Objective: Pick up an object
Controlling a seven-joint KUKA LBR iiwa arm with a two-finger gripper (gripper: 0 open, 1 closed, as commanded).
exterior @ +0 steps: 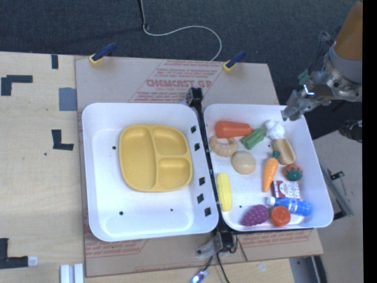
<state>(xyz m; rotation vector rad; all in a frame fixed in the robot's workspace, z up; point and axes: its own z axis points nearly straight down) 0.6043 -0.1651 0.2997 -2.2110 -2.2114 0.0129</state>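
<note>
The gripper (293, 112) hangs over the far right corner of the right bin (315, 158), nothing between its tips; whether they are spread cannot be told. The toy foods, among them a carrot (269, 173) and corn cob (224, 191), lie unpicked, and the yellow tray (155, 157) sits in the left bin (97, 175). The pick looks yet to begin.

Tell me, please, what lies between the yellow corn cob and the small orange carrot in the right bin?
In the camera view, bare white bin floor separates the corn cob from the carrot; the beige potato-like piece sits just above that stretch.
</note>
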